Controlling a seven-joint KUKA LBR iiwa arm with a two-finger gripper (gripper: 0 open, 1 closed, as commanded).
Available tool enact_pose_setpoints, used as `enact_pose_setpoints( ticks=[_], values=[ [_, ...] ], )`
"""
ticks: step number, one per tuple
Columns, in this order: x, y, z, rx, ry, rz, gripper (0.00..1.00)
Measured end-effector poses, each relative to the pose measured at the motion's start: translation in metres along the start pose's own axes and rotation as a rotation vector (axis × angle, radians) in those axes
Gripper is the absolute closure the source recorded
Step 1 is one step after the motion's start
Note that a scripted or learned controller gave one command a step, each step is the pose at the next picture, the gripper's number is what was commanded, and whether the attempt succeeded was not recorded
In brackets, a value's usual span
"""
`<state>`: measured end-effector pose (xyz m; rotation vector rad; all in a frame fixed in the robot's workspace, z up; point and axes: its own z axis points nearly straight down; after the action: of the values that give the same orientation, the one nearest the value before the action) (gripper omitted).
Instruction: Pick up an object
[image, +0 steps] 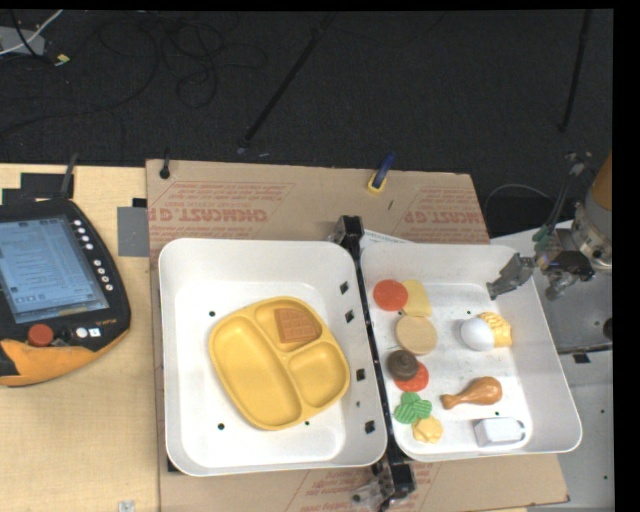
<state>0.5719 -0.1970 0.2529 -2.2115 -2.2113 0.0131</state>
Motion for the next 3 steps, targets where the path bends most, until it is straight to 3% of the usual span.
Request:
enact_pose_setpoints(
  ticks=[1,3],
  values=[
    [0.0,0.002,-0.005,-0.01,-0.003,-0.002,0.0],
    [0.014,0.003,0.097,-0.004,0.0,-0.006,0.0]
  ],
)
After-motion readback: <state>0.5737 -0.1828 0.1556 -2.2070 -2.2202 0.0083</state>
